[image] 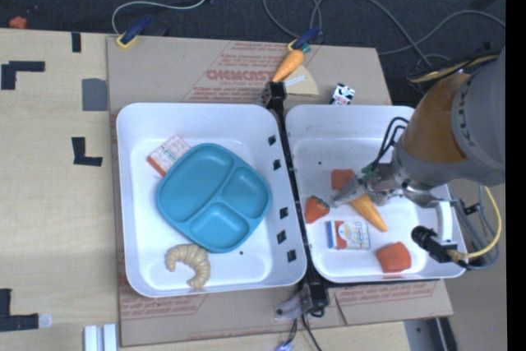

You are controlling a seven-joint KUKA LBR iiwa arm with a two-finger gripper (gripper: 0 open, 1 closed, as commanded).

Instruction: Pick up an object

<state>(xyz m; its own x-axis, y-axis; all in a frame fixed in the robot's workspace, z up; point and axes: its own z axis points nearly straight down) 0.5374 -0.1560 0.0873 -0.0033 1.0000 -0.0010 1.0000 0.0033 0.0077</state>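
My gripper (355,190) is low in the right bin (329,121), reaching in from the right under the grey arm with its orange band. Its tip lies among three small things. A red block (341,177) is just above it, an orange toy carrot (371,213) just below and to the right, and a red strawberry-like toy (316,210) to the left. The tip seems to touch or overlap the carrot's upper end. Nothing is visibly lifted.
Near the right bin's front lie a small white carton (349,235) and a red piece (394,257). The left bin (131,177) holds a blue divided plate (214,196), a croissant (188,263) and a red-white packet (168,154). Behind the bins lie another carrot (288,64) and a cheese wedge (303,85).
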